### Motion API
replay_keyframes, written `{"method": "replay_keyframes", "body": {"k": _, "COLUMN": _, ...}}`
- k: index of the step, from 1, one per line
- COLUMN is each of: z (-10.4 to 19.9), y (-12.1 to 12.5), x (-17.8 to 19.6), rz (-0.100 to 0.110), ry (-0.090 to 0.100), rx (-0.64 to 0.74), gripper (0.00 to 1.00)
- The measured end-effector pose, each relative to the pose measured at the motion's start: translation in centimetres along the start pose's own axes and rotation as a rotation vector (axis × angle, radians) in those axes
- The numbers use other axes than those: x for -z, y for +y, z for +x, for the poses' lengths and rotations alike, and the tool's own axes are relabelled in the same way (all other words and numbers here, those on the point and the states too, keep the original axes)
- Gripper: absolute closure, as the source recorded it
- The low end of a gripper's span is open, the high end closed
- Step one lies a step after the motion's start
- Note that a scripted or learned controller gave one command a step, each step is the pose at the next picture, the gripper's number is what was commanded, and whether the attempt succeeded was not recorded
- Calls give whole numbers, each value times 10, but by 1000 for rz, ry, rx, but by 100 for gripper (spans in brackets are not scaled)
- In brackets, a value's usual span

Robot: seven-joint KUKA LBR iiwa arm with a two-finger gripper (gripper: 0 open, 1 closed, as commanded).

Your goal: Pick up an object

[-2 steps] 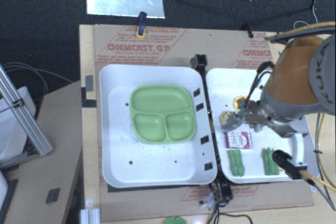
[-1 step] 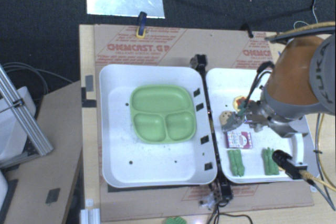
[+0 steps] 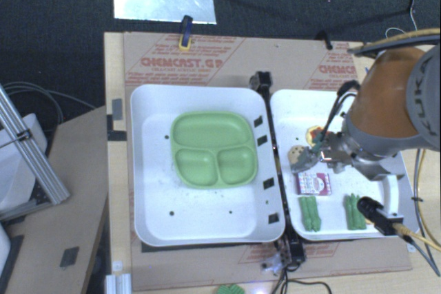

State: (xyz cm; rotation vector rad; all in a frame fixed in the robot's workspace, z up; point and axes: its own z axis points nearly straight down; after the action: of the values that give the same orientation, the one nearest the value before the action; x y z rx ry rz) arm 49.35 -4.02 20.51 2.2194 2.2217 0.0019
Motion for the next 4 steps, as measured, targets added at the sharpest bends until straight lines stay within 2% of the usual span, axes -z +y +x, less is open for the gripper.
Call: {"method": "replay_keyframes", "body": {"k": 4, "z": 0, "y": 0, "x": 0, "rz": 0, "ry": 0, "rx": 0, "gripper": 0}}
